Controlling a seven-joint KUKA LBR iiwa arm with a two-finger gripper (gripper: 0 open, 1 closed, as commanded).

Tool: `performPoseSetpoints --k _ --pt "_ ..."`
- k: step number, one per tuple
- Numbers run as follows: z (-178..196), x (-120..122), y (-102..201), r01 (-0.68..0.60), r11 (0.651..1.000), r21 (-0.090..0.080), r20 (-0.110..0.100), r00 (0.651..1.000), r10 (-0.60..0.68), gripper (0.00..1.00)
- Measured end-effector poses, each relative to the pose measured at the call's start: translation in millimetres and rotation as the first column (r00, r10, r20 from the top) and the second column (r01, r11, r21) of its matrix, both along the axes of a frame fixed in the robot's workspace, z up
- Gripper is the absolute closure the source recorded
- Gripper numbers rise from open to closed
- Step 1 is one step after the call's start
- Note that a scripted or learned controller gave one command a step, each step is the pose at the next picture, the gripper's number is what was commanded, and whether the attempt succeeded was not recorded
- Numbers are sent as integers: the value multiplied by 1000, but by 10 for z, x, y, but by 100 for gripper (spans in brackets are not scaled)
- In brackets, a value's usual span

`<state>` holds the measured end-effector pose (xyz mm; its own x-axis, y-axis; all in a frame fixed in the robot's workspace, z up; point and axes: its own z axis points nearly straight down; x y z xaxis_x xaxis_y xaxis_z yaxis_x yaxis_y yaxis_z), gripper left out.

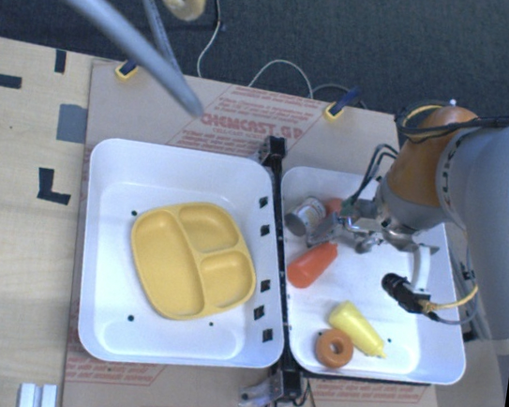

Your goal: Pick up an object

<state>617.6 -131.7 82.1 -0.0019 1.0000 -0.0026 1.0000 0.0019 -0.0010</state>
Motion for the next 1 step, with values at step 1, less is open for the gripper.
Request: performPoseSetpoints --k 1 --pt "136 12 4 -1 1000 0 2 1000 1 100"
